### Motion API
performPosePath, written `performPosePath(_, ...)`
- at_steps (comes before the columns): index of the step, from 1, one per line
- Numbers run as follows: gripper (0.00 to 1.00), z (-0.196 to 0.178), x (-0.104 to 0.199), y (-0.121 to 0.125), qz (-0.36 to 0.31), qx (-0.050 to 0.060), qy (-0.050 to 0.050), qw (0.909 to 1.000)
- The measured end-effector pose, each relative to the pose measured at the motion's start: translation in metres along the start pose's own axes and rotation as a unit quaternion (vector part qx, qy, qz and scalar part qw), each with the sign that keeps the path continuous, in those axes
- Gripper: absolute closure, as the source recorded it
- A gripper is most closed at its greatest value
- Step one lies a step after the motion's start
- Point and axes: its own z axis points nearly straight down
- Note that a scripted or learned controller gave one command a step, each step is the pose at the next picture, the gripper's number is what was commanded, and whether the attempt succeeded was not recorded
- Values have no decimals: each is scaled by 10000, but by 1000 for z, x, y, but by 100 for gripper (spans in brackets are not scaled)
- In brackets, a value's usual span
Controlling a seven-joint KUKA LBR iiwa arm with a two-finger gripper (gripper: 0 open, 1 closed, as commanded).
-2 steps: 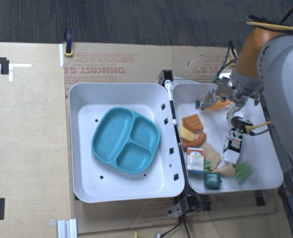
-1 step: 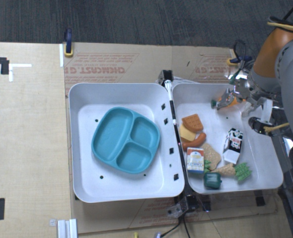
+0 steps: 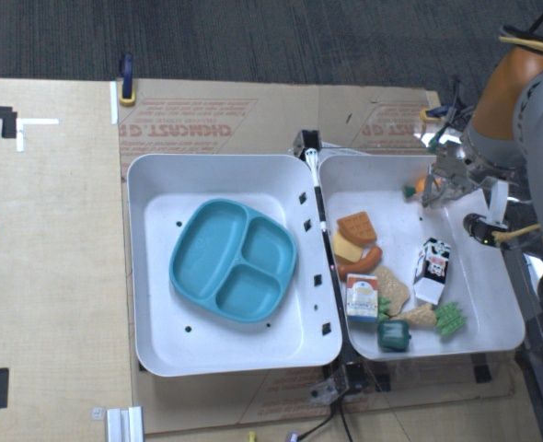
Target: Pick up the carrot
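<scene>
Green can (image 3: pixel 393 335) — carrot (image 3: pixel 417 187) half-hidden under tool (image 3: pixel 434 190)

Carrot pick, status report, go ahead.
Gripper low at right bin's far corner, on the carrot. Grasp not confirmed. Nothing near it; other food piled toward the bin's near side.

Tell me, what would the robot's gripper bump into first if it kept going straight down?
Probably the small orange carrot with its green top: the gripper points down right beside it. Otherwise, the right white bin floor; depth is unclear.
</scene>
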Motion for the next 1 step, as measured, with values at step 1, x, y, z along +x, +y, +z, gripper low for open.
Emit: performPosePath(1,0,0,0,0,4,2,0,10000)
